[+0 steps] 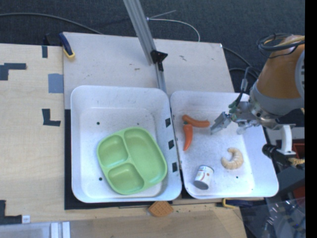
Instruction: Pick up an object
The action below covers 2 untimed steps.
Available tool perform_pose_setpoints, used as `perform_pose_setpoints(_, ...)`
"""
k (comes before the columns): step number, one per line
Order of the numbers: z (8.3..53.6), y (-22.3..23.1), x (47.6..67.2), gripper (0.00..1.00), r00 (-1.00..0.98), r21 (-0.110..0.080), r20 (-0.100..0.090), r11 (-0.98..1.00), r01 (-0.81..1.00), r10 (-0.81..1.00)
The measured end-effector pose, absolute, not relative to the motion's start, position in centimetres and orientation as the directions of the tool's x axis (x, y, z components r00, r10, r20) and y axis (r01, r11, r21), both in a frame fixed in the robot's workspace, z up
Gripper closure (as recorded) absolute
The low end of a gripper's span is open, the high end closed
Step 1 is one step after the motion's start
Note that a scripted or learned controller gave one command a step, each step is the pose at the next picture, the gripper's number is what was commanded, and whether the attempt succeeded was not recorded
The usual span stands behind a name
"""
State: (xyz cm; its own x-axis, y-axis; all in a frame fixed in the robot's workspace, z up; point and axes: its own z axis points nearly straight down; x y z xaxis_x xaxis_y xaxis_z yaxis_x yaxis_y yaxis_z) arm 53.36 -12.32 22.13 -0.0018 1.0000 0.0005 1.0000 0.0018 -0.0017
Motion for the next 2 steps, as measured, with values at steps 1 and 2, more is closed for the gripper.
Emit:
perform_pose_setpoints(1, 22.1, -12.3, 53.4, 0.0, -0.002, -0.002, 0.001, 0.002, 1.0, 1.0)
perform_pose_setpoints(2, 16.4, -12.6, 52.3, 0.0, 0.0, -0.008, 0.001, 0.0, 1.0, 1.0)
